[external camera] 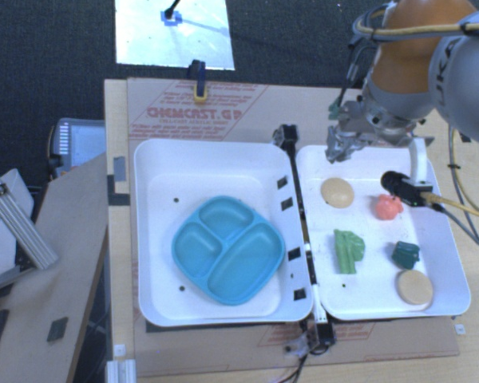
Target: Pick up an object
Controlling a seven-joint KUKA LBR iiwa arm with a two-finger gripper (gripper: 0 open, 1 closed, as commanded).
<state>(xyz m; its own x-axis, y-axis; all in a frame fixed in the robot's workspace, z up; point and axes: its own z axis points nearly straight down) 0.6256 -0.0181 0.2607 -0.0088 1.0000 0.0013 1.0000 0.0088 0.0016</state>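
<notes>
camera view: hand (pixel 341 148) above right bin, beige bun (pixel 337 191) just below.

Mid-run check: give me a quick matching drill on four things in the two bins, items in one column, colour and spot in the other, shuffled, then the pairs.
Items:
1. divided plate
2. round bun
3. leafy piece
4. flat disc

Descriptions:
A. tan, near front corner of the right bin
B. blue, alone in the left bin
C. green, middle of the right bin
D. pale beige, just below the hand

Pairs: 1-B, 2-D, 3-C, 4-A
</notes>
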